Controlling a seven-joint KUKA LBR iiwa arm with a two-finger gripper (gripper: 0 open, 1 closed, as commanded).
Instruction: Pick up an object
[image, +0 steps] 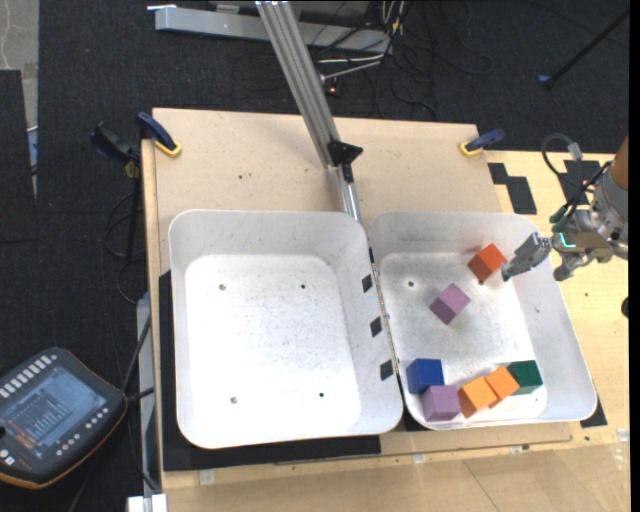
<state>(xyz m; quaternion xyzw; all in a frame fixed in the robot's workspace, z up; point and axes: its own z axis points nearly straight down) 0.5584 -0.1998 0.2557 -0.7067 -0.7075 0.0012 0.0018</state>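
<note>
The right bin (560, 320) holds several small cubes. An orange cube (487, 262) lies near its far right side, and a light purple cube (450, 302) sits a little left and nearer. Along the front wall stand a blue cube (424, 375), a purple cube (441, 402), two orange cubes (475, 395) and a green cube (524, 376). My gripper (548, 262) hangs over the bin's right rim, just right of the far orange cube. Its fingers are spread open with nothing between them, and the left fingertip (524, 260) is close to that cube.
The left bin (200, 300) sits beside the right one, sharing a middle wall. A slanted metal pole (310, 90) comes down to the bench behind the bins. Clamps (160, 135) grip the bench's far corners. A teach pendant (50, 410) lies at lower left.
</note>
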